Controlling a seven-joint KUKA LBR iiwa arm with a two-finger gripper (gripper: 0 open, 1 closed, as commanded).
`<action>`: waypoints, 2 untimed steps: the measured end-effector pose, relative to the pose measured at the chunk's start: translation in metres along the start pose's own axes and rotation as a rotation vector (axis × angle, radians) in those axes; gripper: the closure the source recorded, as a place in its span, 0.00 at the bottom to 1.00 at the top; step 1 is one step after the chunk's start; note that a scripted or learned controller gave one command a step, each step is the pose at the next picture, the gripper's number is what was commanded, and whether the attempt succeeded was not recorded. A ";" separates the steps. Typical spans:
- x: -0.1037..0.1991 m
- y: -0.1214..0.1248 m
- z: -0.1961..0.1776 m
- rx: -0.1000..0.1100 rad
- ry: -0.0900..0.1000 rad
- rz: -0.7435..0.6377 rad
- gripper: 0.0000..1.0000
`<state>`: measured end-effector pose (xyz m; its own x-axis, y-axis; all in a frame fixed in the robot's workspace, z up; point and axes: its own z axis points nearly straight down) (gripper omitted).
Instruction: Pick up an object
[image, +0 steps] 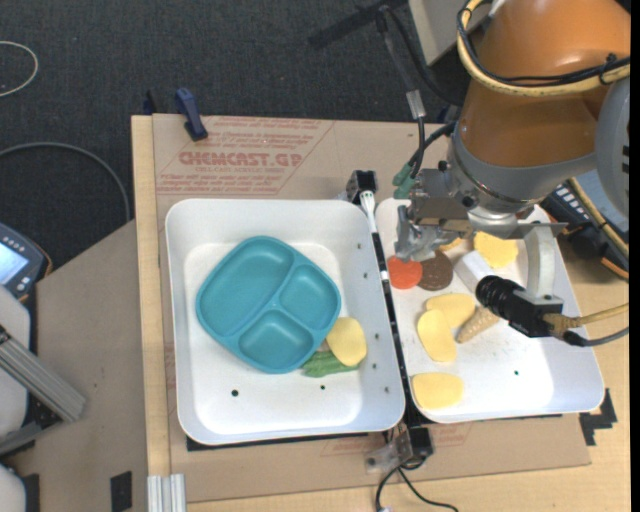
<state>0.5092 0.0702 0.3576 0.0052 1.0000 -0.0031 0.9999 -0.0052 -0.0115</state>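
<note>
Claw above the right bin, reaching for a piece.
The claw (413, 243) hung over the small flat orange-red disc (404, 272) at the left edge of the right shallow white bin (560, 385); whether it was apart or together I cannot tell. It probably needed to descend next.

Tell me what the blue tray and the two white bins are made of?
The blue tray looks like smooth moulded plastic: one even colour, rounded compartments, a soft sheen. The left bin and right bin also seem plastic, glossy white with rounded, thin rims, though the picture alone can't confirm it.
</note>
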 end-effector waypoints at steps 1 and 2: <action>-0.042 -0.026 0.104 0.003 0.001 0.001 1.00; -0.067 -0.030 -0.128 -0.034 0.004 -0.005 1.00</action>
<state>0.4803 0.0033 0.4865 0.0005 1.0000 0.0006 0.9997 -0.0006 0.0228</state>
